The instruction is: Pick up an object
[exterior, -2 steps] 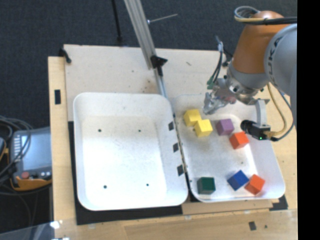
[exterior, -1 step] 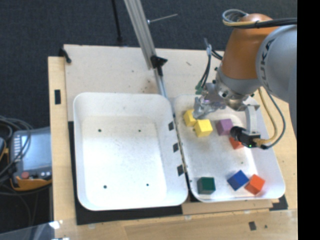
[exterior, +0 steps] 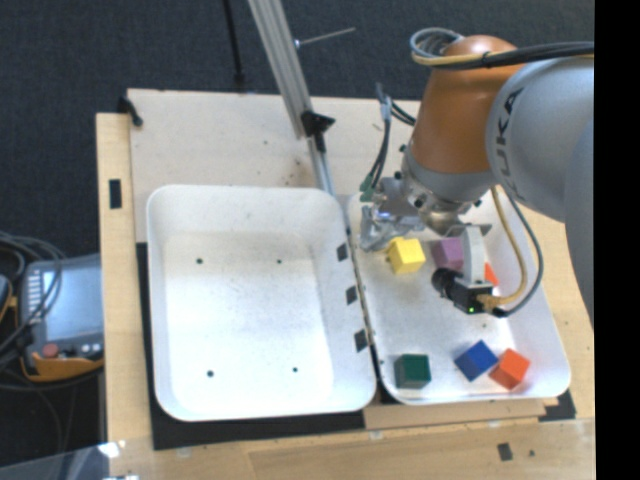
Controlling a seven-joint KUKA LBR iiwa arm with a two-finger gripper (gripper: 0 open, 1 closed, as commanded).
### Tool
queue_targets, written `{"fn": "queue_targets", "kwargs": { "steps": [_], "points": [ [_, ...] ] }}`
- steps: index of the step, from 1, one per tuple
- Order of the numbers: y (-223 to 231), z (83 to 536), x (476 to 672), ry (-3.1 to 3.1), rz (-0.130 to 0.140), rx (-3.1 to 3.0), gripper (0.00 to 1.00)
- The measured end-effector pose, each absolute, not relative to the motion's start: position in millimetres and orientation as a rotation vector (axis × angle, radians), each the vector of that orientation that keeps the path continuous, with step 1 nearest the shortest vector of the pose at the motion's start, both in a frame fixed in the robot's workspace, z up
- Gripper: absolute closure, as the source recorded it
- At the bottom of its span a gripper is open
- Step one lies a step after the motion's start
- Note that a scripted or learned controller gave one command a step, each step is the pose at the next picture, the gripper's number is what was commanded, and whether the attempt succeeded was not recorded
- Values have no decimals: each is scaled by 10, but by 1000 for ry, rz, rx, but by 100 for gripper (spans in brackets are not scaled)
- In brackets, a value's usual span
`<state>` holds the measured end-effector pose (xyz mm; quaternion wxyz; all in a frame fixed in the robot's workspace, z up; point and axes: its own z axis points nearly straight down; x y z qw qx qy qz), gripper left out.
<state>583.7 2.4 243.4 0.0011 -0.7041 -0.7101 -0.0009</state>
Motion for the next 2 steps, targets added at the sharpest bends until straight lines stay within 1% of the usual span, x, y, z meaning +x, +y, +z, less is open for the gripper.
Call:
{"fn": "queue_targets", "kwargs": {
  "steps": [2],
  "points": [
    [886, 2255, 5385, -2228, 1, -2213, 100]
  ]
}}
